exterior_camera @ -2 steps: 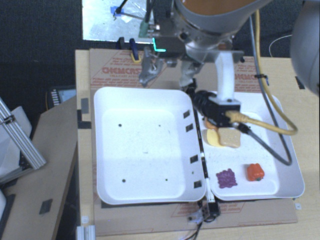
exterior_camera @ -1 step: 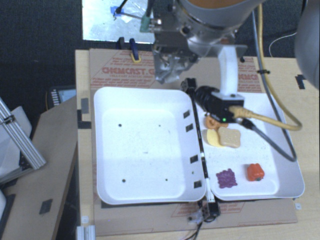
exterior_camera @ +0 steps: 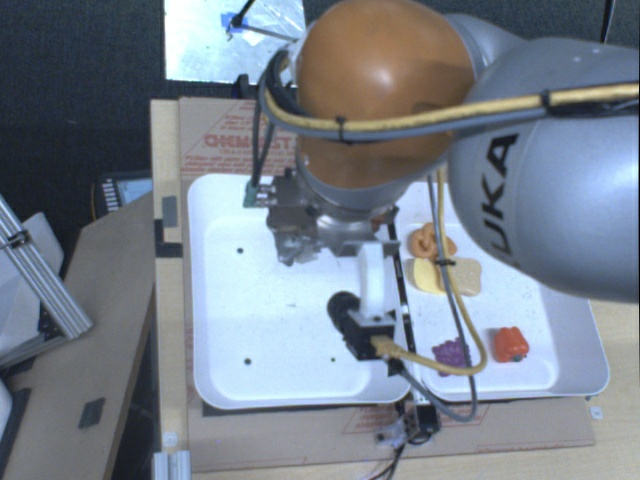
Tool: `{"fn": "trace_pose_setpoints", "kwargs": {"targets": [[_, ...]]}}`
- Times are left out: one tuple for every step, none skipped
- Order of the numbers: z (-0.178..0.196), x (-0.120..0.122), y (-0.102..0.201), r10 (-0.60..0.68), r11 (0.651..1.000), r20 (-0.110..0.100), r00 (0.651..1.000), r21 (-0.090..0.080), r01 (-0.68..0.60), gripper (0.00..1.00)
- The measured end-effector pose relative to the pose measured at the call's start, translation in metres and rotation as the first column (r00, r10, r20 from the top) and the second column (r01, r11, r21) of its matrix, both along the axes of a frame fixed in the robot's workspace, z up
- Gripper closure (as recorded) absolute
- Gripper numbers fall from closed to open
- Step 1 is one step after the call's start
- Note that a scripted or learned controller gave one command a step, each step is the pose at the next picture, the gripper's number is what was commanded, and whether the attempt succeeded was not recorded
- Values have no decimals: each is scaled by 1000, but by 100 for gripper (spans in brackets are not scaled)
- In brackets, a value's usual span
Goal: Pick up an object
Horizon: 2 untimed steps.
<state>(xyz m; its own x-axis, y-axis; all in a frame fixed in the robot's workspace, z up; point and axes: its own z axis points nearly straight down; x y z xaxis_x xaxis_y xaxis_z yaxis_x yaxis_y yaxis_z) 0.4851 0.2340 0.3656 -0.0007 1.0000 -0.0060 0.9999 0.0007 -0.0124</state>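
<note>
Red object point(exterior_camera: 510, 344) lies well apart from the end effector point(exterior_camera: 292, 240).

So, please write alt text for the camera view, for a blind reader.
A grey KUKA arm with an orange band reaches over the left white bin. The right bin holds purple grapes, a red-orange toy, a yellow slice and an orange pretzel shape.

Left bin point(exterior_camera: 250, 308) floor open; small toys point(exterior_camera: 510, 343) crowd right bin point(exterior_camera: 555, 318).

The arm point(exterior_camera: 540, 168), cut off at the frame's right edge, hides the upper parts of the left bin point(exterior_camera: 240, 308) and right bin point(exterior_camera: 575, 363); a centre-right orange item point(exterior_camera: 424, 240) is too blurred to name.
</note>
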Motion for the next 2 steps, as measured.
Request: {"fn": "trace_pose_setpoints", "kwargs": {"targets": [[47,2,0,3,1000,17,1000,9,-3,100],[-196,4,-1,0,1000,-3,1000,-1,0,100]]}}
